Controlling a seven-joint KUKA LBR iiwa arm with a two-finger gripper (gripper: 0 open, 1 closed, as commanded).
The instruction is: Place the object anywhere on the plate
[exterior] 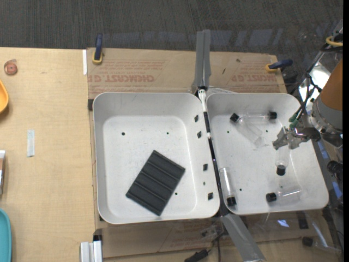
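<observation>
Since the task names only "the object", I take it to be the clear tube [281, 162] lying closest to my pincer [289, 138], just toward six o'clock from it, at about three o'clock in the right bin [248, 98]. I judge it light and stiff, a thin-walled plastic vial. It is likely slick and round, so it may roll or squirt out of a pinch, and too hard a squeeze could crack it. I would take hold across its middle, square to its long axis, or close beside the black cap [281, 170], where the wall should be firmest. It is see-through and nearly lost against the white floor; the dark cap at its six o'clock end is the clearest mark. Similar capped tubes [253, 117] lie at twelve, five and seven o'clock in the same bin. My pincer hangs above the bin's three o'clock side; I cannot tell whether it is released or clenched, and I see nothing gripped in it. The plate [156, 182], a dark ribbed slab set askew, lies toward six o'clock in the left bin [144, 98], well apart from the tube.
</observation>
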